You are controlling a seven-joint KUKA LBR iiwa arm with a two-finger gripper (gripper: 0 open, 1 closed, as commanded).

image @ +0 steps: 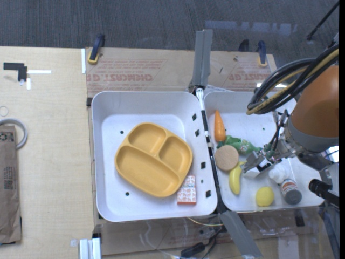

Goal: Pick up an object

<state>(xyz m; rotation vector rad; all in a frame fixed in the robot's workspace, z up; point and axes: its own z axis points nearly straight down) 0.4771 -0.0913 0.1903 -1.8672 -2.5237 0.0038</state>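
The right bin holds an orange carrot, a green leafy toy, a round tan disc, a yellow banana, a yellow lemon and a small white bottle with a grey cap. My gripper hangs low over the middle of this bin, just right of the disc and banana and left of the bottle. Nothing is visibly held in it. The left bin holds a yellow divided plate and a small red-and-white box.
The arm's orange band and black cables cover the right bin's far right side. A brown paper bag lies on the wooden bench at the left. Cardboard sits behind the bins.
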